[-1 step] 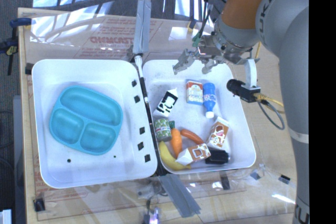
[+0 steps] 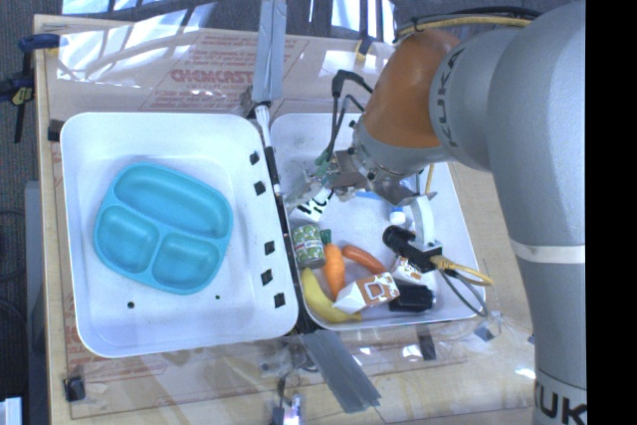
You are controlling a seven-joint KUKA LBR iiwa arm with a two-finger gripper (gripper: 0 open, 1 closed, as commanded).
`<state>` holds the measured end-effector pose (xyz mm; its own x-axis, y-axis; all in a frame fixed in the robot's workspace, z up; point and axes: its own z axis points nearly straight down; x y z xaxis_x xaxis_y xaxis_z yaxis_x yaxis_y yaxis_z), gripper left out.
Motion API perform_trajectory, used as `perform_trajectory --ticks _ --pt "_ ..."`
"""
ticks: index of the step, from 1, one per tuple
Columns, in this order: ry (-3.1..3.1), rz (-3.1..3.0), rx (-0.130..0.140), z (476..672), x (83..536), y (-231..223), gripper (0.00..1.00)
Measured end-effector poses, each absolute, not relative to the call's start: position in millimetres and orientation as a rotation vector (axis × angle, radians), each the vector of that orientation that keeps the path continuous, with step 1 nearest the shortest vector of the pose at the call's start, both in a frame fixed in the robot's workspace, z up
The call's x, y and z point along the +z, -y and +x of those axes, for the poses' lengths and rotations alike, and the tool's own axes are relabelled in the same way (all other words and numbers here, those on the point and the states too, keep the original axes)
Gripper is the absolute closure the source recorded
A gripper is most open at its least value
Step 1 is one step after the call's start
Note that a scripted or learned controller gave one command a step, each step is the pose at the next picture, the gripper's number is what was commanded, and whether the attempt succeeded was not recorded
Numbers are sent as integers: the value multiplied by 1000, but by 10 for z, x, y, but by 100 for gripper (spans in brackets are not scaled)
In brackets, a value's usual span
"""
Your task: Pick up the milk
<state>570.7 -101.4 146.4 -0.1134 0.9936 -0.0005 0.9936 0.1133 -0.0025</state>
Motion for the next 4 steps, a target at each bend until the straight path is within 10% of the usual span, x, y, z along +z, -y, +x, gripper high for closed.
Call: perform_trajectory --ticks 2,3,4 --pt "2136 -2302 5 5799 905 1211 0" --pt "2141 -2295 6 5808 991 1198 100" --pt "2331 -2104 3 6019 1983 1192 100"
